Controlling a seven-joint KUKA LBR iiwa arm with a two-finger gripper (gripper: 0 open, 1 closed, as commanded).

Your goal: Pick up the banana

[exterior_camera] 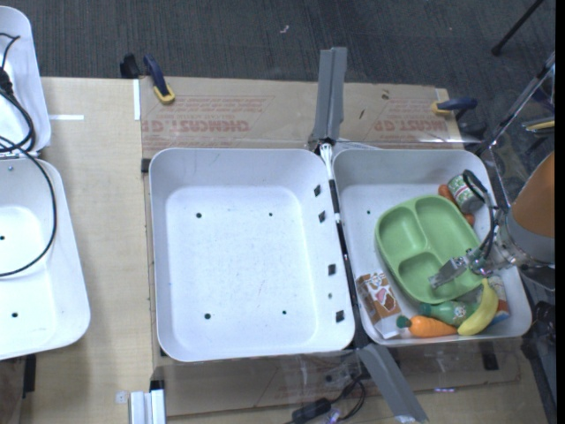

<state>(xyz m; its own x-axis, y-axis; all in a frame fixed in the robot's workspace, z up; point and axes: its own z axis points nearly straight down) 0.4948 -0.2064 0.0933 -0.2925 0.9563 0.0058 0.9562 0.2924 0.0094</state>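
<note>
Nearest the camera, along the front wall of the right bin [346, 237], lie an orange carrot [426, 327], a green bottle-like item [446, 310] and the banana [479, 310]. That banana is yellow and curved, propped in the bin's front right corner with its upper end rising toward the gripper [459, 268]. It sits just below and slightly right of the gripper, very close, though whether they touch is hard to judge at this slant. Nothing yellow shows between the fingers; they hang over the near right rim of the green divided plate [424, 241], and whether they are spread or closed cannot be told from this blurred metal cluster. A small printed carton [380, 296] lies flat left of the plate's near edge. Behind the plate, by the far right wall, a green-labelled can [461, 188] lies beside something orange. The left bin [159, 237] stands alongside, touching the right one at the middle divider.
</note>
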